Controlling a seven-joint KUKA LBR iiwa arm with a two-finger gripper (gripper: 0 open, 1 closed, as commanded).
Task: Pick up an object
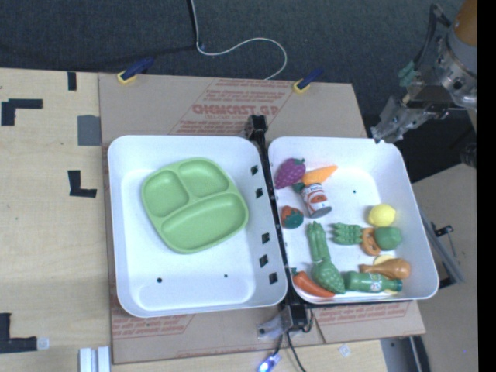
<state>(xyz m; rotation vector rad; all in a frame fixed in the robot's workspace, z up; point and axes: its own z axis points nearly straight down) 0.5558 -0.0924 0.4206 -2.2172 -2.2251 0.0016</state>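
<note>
Hovering gripper (385,132) off right bin (411,200) corner, finger state unclear (toys untouched), pick not started.

Right bin (403,178), white, shallow, holds toy foods. Far left: purple grapes (290,172), orange carrot (321,173), small can (315,198) tilted. Middle: green-red piece (291,217), green pod (317,242). Right: yellow lemon (381,215) just above a green ball (388,237). Near edge: green bottle (372,283) lying flat, brown drumstick (390,268).
</note>
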